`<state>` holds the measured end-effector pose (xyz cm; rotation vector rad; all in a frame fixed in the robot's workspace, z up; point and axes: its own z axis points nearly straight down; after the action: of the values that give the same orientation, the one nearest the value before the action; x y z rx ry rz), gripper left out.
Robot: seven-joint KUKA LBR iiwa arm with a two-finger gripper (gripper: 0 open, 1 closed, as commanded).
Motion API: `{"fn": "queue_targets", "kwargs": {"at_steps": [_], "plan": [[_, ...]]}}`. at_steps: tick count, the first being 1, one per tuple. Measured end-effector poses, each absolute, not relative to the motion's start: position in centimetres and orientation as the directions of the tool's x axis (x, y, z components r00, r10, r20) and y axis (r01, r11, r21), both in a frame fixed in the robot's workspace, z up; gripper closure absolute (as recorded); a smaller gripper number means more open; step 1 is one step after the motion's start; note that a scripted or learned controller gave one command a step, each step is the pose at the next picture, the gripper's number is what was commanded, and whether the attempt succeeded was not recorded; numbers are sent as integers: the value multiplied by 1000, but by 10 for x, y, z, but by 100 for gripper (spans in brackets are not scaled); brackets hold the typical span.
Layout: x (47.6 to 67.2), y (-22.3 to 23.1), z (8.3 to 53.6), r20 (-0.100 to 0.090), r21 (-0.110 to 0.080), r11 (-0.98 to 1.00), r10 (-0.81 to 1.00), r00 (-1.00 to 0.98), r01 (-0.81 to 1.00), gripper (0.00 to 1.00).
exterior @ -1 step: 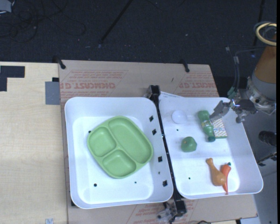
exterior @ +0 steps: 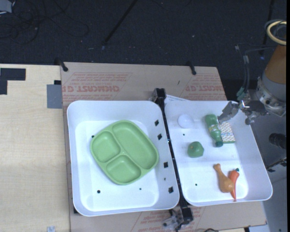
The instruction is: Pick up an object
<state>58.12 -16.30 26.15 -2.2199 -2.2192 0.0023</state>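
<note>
Two white bins sit side by side on a brown cardboard sheet [exterior: 135,81] with mirrored red print. Left bin [exterior: 82,178] holds a green three-compartment tray [exterior: 124,152], lying flat at a slant. Black clips [exterior: 159,94] join the bins along the middle seam. Pale wooden bench [exterior: 24,153] to the left, with black and grey patches [exterior: 53,95]. Dark carpet [exterior: 135,23] beyond, crossed by cables.

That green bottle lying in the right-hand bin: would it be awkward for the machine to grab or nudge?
Probably a bit. The green bottle lies on its side and looks rounded, so a push could well make it roll. It seems small and plastic, so likely light and stiff rather than floppy. Its smooth surface might slip. It partly rests on a patterned card, which could shift with it.
</note>
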Motion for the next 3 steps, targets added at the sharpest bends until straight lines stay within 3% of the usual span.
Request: {"fn": "queue_targets", "kwargs": {"at_steps": [1,3], "plan": [[586,-166,200,2,-9,-1,1000,1,1000,0],[577,-155,92,2,-8,-1,1000,1,1000,0]]}}
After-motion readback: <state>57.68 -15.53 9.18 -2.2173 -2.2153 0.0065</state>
